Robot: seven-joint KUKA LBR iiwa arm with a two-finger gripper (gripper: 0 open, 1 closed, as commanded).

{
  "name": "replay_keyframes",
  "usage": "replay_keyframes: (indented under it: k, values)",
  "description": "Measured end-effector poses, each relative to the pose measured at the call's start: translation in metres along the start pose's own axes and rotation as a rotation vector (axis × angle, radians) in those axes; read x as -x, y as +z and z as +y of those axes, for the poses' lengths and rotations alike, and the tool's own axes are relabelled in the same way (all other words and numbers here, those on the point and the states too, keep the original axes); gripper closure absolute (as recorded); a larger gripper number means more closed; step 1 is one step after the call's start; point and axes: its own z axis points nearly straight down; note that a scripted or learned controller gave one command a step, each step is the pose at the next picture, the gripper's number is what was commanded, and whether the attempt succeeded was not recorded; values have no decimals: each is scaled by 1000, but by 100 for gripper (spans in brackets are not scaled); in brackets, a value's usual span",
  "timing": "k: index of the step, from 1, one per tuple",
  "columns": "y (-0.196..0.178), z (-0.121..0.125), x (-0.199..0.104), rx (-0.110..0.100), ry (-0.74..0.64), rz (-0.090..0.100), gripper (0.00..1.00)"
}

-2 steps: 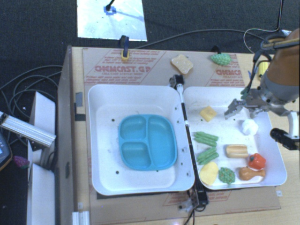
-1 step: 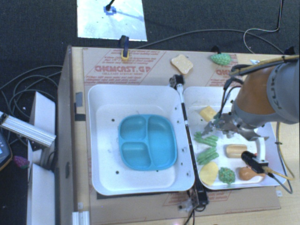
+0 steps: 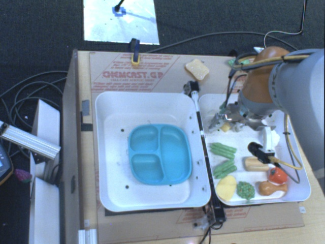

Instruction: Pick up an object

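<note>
The arm's tool [image 3: 222, 120] sits low in the upper left of the right shallow white bin [image 3: 304, 187], near a small pale yellow piece [image 3: 225, 128]; whether it is clenched or released I cannot tell, so nothing looks lifted yet. The green bean pods [image 3: 223, 149] lie just below, with open floor between, and the bins' shared rim is close on the left.

Two white bins [image 3: 109, 136], one blue tray [image 3: 159, 154], two green bean pods [image 3: 222, 149].
</note>
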Motion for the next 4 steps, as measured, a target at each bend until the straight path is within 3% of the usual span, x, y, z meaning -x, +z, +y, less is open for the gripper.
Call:
replay_keyframes:
  k: [1,2,3,4]
  values:
    - [-17,-99,53,-1,4,-2,0]
    - [-61,-30,90,3,0,-2,0]
    - [-88,48,110,3,-1,-2,0]
    - [-60,21,80,-1,-1,0,0]
